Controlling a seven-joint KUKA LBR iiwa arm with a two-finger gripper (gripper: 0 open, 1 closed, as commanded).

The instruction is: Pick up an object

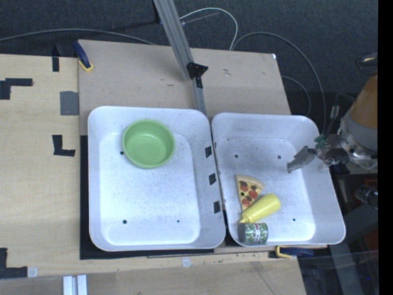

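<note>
The gripper point(302, 160) hangs over the right side of the right bin point(307, 128), reaching in from the right edge of the scene at the end of the grey arm point(359, 143), whose orange band shows above the wrist. Whether it is released or clenched cannot be told at this slant; nothing can be seen in its grasp. To the left of it and nearer, well apart from it, three things lie together in the near left part of the right bin: a pizza slice point(247, 191) lying flat, a yellow bottle point(261, 208) on its side just beside the slice on its near side, and a green can point(253, 233) against the near wall, touching the bottle's end. The left bin point(101, 226) sits edge to edge with the right one and holds a green bowl point(148, 144), upright in its far part. A grey pole point(174, 28) slants down from the far side to where the two bins meet.
</note>
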